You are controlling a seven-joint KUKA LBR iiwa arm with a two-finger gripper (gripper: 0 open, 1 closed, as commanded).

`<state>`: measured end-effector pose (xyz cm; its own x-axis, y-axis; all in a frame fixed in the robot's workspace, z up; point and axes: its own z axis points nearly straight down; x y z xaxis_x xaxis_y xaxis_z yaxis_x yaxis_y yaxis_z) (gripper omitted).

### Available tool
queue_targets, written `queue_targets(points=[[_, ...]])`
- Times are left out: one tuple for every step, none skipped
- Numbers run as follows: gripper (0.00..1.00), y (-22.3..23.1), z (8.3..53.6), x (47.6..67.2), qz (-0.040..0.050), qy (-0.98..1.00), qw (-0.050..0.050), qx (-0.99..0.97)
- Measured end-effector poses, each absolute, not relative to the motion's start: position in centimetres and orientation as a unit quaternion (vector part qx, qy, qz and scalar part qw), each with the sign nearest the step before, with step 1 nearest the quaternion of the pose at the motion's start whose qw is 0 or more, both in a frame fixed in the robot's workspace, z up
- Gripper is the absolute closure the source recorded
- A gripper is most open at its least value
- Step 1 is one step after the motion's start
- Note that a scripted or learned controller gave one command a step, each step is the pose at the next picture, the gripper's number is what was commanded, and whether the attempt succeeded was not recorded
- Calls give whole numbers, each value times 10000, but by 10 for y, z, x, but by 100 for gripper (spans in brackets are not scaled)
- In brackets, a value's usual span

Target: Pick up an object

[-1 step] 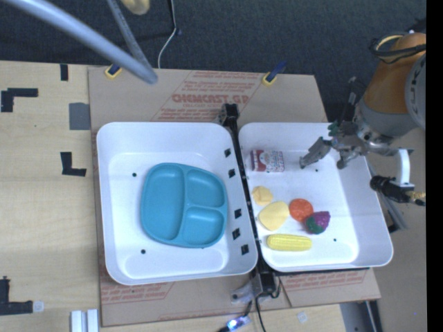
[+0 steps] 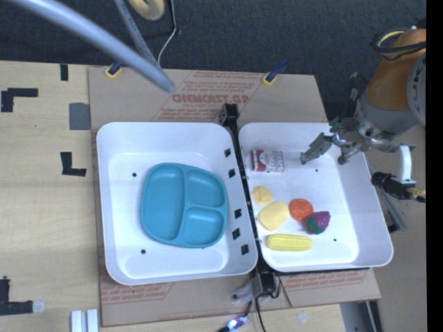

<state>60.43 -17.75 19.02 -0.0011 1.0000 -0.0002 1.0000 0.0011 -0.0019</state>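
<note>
The right bin (image 2: 346,199) holds a red and white packet (image 2: 267,160), a small yellow piece (image 2: 261,195), a larger pale yellow piece (image 2: 274,215), an orange-red round piece (image 2: 300,208), a purple piece with a green tip (image 2: 318,221) and a yellow corn cob (image 2: 289,242). My gripper (image 2: 322,160) hangs over the back right part of this bin, to the right of the packet and apart from it. Its fingers are spread open and nothing sits between them.
The left bin (image 2: 118,144) carries a blue divided plate (image 2: 184,204). A ridge (image 2: 239,185) separates the two bins. Both stand on a cardboard sheet (image 2: 208,95). A grey pole (image 2: 83,26) crosses the upper left. The arm's orange-banded wrist (image 2: 394,81) rises at the right.
</note>
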Motion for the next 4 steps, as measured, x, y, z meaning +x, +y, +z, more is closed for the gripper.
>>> queue_targets(points=[[0,-178,146,604,20,-7075,18,-7068],[0,-184,85,601,15,-7074,7,-7068],[0,-184,86,602,3,-7075,-10,-7067],[100,-184,97,602,2,-7077,-29,-7065]])
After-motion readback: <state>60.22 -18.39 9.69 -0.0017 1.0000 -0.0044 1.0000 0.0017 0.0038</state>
